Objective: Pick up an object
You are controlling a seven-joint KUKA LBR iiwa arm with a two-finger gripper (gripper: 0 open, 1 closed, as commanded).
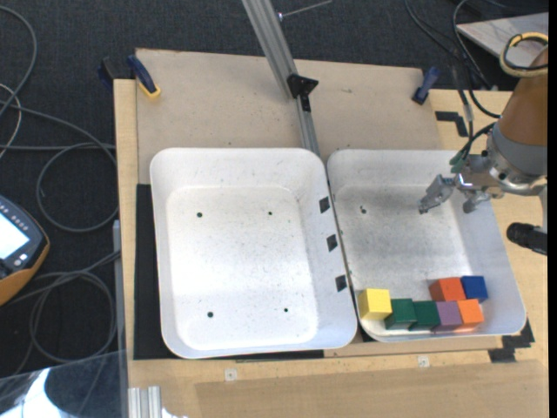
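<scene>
1. Blocks sit packed along the near edge of the right bin (pixel 487 233): a yellow block (pixel 376 301) at the left end, then a dark green block (pixel 401 312) and a green block (pixel 426 313), a purple block (pixel 449 314), an orange block (pixel 470 312), with a red block (pixel 450 289) and a blue block (pixel 474 286) just behind. I judge this crowding the main risk: they touch one another, so fingers coming down may land on two at once or push the row against the bin wall instead of closing around one.

2. The yellow block looks the easiest target to me, since its left side is free; the ones in the middle have no gap beside them for a finger.

3. The blocks lie close to the near rim, so I worry a descent there could strike the rim or the sloping wall.

4. The gripper (pixel 451 194) hangs over the far part of the right bin, well apart from the blocks, holding nothing. Its fingers (pixel 432 200) appear spread apart, though they are small and grey against the speckled floor, so I read that with some caution.

5. The left bin (pixel 165 233) offers nothing to grasp that I can see.

6. The arm (pixel 522 129) is cut off at the right edge, so I cannot judge its reach or posture. The far clamps and the slanted metal pole (pixel 274 42) stand clear of the work.
</scene>
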